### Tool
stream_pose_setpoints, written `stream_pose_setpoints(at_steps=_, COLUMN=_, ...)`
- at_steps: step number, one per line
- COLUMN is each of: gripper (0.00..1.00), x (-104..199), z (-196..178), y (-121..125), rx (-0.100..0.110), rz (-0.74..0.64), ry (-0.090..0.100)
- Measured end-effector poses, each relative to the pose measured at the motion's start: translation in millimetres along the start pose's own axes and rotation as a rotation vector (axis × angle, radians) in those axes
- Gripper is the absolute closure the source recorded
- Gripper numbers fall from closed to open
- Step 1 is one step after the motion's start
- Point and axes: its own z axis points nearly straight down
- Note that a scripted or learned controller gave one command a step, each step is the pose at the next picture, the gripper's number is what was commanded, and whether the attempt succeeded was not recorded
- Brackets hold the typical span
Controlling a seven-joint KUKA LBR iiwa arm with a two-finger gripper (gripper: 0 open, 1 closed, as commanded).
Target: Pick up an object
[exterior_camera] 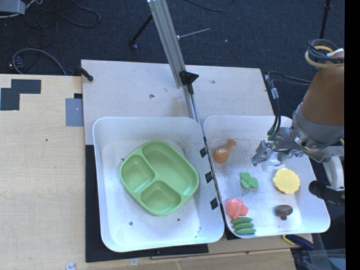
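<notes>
The gripper (263,155) hangs low over the right bin (315,221), near its middle, with the grey arm (323,103) and its orange band rising behind it toward the right. From up here the metal tips are a small pale blur, so I cannot tell how far apart they stand, and nothing shows between them.

Just below the gripper and slightly to its left lies a small green leafy piece (248,180), close but apart from it. To the gripper's right and a little lower sits a round yellow piece (286,181). Off to the gripper's left lies an orange drumstick-shaped toy (224,150), near the bin's left wall. Further below the gripper are a pink-red lumpy piece (236,208), with a green pea pod (243,225) touching or nearly touching its lower side, and a brown mushroom-like piece (283,211) to their right. All six lie in the right bin, spread apart, none blocking another.

Well to the gripper's left, the left bin (107,207) holds a light green divided plate (159,176), lying flat, its three compartments bare. A slanted aluminium rail (169,35) rises behind the two bins.
</notes>
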Motion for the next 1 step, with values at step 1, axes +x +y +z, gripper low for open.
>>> stream_pose_setpoints(at_steps=1, gripper=1.00, x=54.4, z=15.7, y=11.7, rx=0.003, rz=0.001, ry=0.001)
